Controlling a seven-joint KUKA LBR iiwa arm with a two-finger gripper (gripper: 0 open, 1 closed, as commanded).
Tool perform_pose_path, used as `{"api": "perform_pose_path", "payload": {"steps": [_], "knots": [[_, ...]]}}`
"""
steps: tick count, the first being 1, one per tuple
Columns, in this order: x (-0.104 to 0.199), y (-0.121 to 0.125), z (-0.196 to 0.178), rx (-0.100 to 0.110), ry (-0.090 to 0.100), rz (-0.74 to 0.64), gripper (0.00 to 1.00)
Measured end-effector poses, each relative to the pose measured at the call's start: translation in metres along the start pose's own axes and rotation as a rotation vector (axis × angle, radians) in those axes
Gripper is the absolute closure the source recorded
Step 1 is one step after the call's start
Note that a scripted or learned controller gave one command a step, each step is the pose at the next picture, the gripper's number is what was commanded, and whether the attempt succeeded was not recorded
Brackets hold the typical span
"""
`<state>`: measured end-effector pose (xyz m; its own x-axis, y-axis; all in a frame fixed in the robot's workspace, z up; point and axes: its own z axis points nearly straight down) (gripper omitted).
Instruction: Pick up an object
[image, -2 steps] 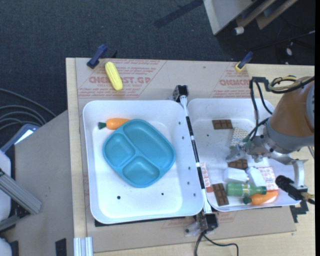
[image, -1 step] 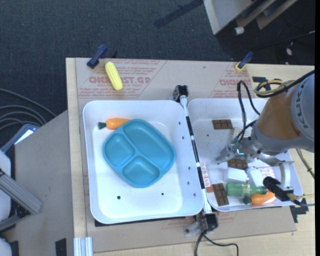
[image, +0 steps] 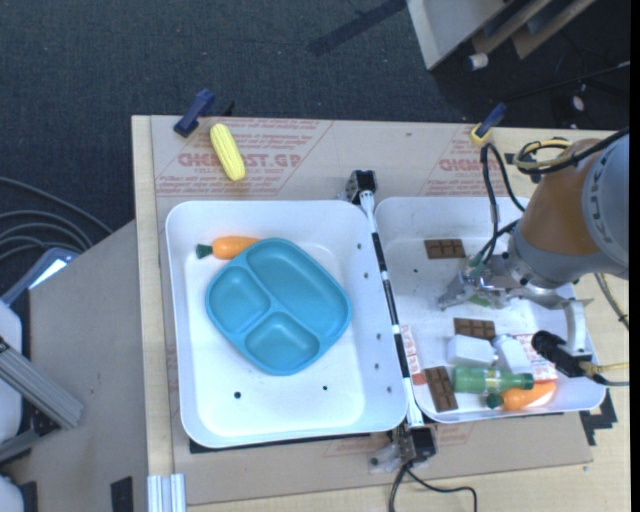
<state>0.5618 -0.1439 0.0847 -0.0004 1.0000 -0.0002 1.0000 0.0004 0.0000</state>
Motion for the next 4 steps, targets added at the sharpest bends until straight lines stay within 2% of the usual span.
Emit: {"api": "perform_pose_path", "payload": {"steps": [1, 2, 3, 4], "knots": [[-0.013, -0.021, 0.000, 0.003, 0.002, 0.001, 0.00], [-0.013, -0.020, -0.010, 0.001, 0.002, 0.001, 1.00], [-0.013, -0.020, -0.010, 0.001, 0.002, 0.001, 0.00], [-0.019, -0.059, 0.000, 0.001, 0.001, 0.001, 0.00]]}}
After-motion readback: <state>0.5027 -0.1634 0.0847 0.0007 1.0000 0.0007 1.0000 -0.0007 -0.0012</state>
